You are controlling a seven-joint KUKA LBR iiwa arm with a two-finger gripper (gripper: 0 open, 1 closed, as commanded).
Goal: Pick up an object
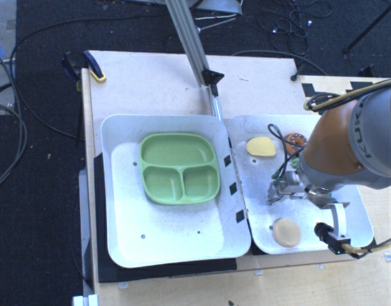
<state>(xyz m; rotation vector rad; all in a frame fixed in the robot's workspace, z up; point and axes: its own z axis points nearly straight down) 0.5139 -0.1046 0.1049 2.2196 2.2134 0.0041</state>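
In the right bin (259,241) a yellow rounded object (261,147) lies near the far left corner. A tan round object (286,232) rests near the front edge. An orange and dark object (296,140) shows at the far side, partly hidden by the arm. My gripper (281,191) hangs low over the middle of the right bin, between the yellow object and the tan one, touching neither. The grey arm with its orange band (332,139) covers the bin's right part.
The left bin (119,234) holds a green divided plate (180,167). A slanted metal pole (190,37) rises behind the bins. Black clips (232,187) sit along the ridge between the two bins. Cables trail on the dark floor around the bench.
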